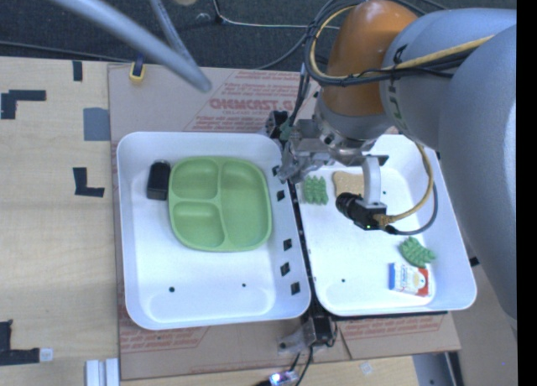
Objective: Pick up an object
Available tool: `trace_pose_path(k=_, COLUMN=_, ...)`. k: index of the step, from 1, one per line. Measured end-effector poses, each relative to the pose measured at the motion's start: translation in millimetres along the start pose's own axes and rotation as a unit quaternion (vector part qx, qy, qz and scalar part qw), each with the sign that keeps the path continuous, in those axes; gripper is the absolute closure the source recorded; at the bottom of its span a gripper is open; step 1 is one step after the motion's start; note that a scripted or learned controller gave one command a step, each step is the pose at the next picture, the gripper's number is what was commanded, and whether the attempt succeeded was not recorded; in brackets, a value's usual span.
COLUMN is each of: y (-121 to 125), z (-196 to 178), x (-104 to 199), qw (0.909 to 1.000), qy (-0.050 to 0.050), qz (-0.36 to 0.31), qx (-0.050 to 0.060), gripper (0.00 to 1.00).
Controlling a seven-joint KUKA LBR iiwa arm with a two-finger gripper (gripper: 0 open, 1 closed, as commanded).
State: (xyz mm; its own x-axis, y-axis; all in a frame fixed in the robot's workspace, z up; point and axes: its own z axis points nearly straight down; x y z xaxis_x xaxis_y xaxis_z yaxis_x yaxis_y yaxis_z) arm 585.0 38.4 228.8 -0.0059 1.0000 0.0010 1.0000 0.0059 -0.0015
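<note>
Gripper [312,166] low over right white bin [445,233], far-left corner, by dividing rims; grip state: cannot tell. Small green ridged piece [315,190] and tan slab [345,182] just beneath. Risk: crowded targets, rim close, pinch could slip or clip rim

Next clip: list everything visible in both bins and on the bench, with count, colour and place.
Bins: two, white, side by side.
Divided plate: one, green, left bin.
Small block: one, black, left of the plate.
Leafy toy: one, green, right bin near the divider.
Toast piece: one, tan, right bin, under the arm.
Leafy toy: one, green, right bin lower right.
Small carton: one, white, red and blue, right bin corner.
Arm: grey and orange, over right bin.
</note>
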Motion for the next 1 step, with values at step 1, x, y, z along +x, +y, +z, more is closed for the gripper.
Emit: trace_pose_path(k=1, y=11.4, z=-3.5, x=61.0, qw=1.0, qy=0.0, qz=-0.001, qx=0.0, gripper=1.0)
